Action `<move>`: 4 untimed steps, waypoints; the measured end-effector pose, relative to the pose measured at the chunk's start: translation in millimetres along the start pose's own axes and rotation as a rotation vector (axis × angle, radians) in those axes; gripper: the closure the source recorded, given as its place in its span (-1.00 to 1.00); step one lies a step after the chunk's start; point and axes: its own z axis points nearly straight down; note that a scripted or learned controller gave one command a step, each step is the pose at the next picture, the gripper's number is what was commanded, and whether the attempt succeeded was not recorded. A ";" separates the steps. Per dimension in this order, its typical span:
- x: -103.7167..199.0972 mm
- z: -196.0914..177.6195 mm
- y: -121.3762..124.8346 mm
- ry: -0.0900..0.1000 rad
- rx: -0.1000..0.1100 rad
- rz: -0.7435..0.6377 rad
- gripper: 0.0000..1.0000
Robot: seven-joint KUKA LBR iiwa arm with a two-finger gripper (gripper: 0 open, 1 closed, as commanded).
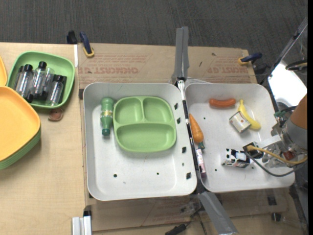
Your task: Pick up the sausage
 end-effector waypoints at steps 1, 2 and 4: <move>-2.4 15.9 15.6 0.002 0.003 -0.020 1.00; -3.3 8.2 14.9 -0.003 0.006 -0.022 1.00; -3.7 3.0 15.8 -0.003 0.003 -0.054 1.00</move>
